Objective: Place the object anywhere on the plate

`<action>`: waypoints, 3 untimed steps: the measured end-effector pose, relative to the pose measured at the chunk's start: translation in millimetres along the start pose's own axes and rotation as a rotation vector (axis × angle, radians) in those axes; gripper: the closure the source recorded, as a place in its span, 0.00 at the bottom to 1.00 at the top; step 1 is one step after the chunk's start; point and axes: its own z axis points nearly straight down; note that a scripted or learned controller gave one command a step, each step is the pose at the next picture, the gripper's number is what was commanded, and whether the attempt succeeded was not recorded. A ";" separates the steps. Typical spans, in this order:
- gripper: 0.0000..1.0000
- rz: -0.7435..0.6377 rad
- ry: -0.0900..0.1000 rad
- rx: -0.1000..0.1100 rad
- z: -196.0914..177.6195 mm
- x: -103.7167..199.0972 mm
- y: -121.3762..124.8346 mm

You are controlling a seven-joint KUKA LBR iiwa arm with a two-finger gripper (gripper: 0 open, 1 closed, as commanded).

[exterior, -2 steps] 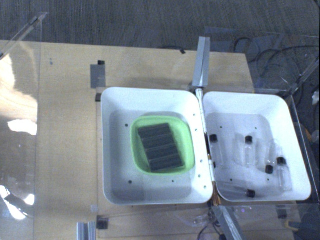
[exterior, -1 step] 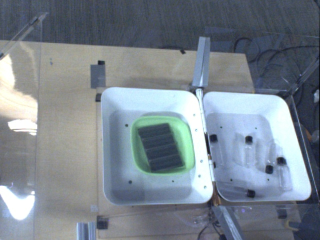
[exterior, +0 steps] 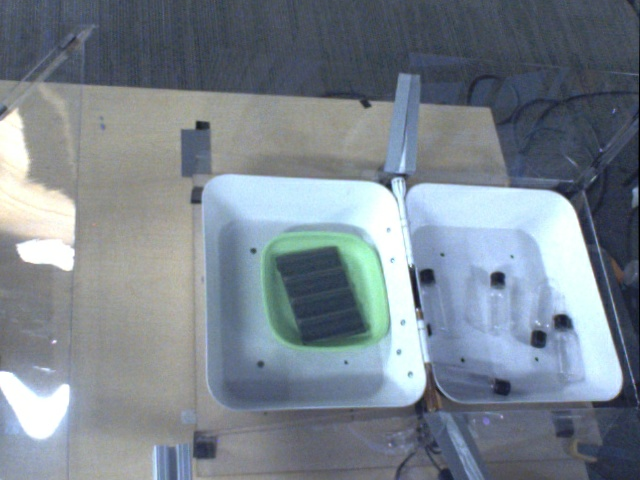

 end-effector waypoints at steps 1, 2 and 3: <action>0.00 0.139 0.001 -0.001 -0.2 -2.4 2.0; 0.00 0.262 0.001 -0.001 0.1 -4.2 4.2; 0.00 0.387 0.001 -0.002 -0.2 -4.9 4.6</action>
